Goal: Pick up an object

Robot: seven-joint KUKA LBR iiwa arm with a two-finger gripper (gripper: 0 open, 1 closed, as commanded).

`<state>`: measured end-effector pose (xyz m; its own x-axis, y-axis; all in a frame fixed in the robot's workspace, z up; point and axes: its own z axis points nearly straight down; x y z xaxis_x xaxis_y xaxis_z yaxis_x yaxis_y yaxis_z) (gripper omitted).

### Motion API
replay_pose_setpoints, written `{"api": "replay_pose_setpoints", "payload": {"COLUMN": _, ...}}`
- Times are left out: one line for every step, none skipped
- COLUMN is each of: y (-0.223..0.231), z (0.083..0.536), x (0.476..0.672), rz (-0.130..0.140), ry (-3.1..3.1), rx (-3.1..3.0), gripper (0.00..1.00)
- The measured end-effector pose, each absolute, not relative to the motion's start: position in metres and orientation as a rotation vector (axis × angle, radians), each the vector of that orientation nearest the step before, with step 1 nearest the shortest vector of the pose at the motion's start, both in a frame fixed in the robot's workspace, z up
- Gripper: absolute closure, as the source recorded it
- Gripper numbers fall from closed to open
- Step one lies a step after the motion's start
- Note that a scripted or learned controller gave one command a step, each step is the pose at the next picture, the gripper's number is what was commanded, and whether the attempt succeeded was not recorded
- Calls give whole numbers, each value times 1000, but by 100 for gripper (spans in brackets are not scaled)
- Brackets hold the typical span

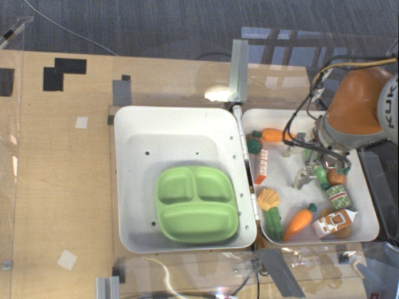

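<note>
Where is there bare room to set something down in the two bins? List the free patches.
Left white bin: bare floor behind and left of the green divided plate. Right white bin: one bare patch mid-floor, between the orange carrot at the back, the gripper and the corn piece. Its front and right side are crowded.

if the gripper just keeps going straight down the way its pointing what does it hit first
Probably the bare white floor of the right bin. The gripper points down beside a small green item near its fingertips. Depth is hard to judge from this view, so it could clip that item first.
</note>
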<state>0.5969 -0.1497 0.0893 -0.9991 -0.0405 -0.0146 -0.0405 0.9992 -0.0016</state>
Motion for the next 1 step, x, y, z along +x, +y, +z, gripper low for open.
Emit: {"api": "replay_pose_setpoints", "payload": {"y": -182, "z": 90, "x": 543, "rz": -6, "ry": 3127, "rx": -19, "gripper": 0}}
